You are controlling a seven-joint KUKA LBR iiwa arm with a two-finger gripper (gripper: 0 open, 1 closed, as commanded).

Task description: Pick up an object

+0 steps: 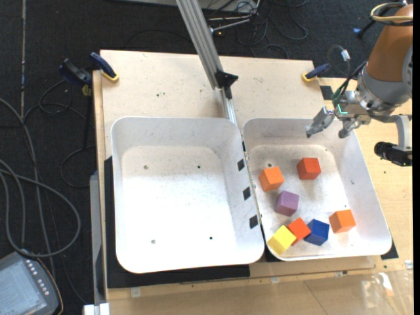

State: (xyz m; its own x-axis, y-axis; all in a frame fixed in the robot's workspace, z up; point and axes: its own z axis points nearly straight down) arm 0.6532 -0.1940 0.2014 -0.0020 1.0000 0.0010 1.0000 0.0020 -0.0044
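gripper (332,127) fingers spread apart, nothing between, over right bin (367,195) far rim | red cube (308,168) nearest below, beside orange cube (272,178) | purple cube (287,203) mid-bin

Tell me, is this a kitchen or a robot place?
Probably a robot lab, not a kitchen. A robot arm with an open gripper hangs over a white bin of colored blocks, the bench is clamped down, and cables trail across the dark floor.
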